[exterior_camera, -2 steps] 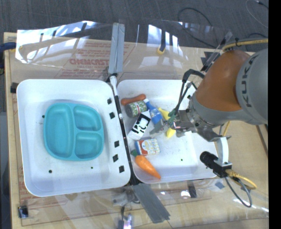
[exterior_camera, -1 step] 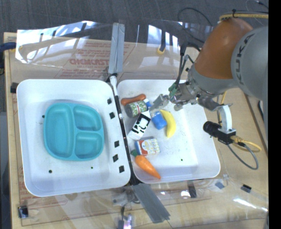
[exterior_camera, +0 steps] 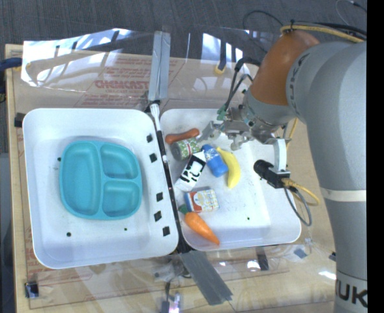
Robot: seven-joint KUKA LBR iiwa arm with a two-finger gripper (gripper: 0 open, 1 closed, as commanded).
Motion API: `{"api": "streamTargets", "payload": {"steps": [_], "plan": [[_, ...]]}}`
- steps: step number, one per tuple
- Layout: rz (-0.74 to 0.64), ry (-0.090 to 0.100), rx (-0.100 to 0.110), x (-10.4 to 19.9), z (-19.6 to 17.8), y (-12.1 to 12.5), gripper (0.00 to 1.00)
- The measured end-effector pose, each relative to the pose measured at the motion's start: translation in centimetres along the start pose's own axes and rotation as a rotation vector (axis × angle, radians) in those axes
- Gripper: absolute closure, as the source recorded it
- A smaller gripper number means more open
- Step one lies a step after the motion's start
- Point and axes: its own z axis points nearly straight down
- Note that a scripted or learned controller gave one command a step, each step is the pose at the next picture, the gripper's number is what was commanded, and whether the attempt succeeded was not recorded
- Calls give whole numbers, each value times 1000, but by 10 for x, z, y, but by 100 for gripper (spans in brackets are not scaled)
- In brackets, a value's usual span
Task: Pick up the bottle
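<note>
Hovering over right bin (exterior_camera: 280, 227), gripper (exterior_camera: 234, 130) sits near far edge, above clutter — cannot tell its state or whether it holds anything. Bottle (exterior_camera: 214, 161), blue with white cap, lies on side at bin middle, touching banana (exterior_camera: 231, 169), just below gripper; likely approach for grasp. Around it: hot dog (exterior_camera: 182, 135), green can (exterior_camera: 185, 149), black-white carton (exterior_camera: 193, 172), juice box (exterior_camera: 203, 201), carrot (exterior_camera: 201, 228). Left bin (exterior_camera: 42, 240) holds teal divided plate (exterior_camera: 102, 178). Bins rest on brown bench (exterior_camera: 113, 77) — clear plastic sheet along far edge, dark floor beyond.
</note>
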Motion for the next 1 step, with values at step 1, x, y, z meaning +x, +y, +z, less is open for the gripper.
{"api": "streamTargets", "payload": {"steps": [1], "plan": [[-135, -2, -25, -7, 40, 23, 0]]}}
